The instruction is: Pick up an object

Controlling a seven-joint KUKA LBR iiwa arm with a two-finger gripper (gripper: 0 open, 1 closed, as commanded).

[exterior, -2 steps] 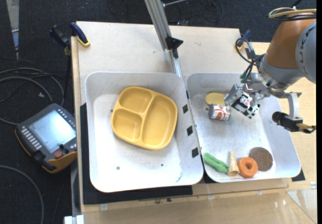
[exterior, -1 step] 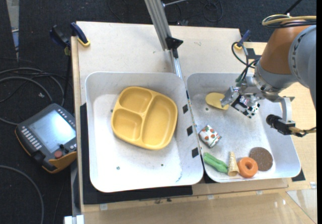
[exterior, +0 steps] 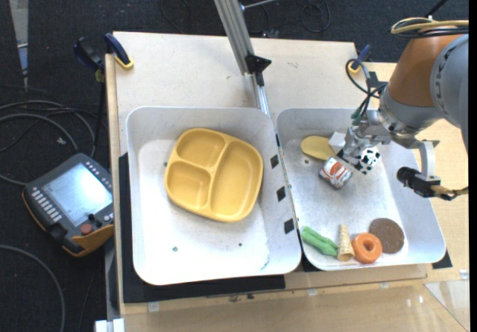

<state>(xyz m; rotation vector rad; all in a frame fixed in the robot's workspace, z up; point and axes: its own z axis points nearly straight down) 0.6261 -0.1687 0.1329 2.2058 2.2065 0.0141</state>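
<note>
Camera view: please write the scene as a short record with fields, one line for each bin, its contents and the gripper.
left bin: holds a yellow divided plate
right bin: small items
upper items: yellow flat piece, small can, black and white die
lower items: green pod, cone, orange ring, brown disc
gripper: low in the right bin, between the yellow flat piece and the die; grasp state unclear
</note>
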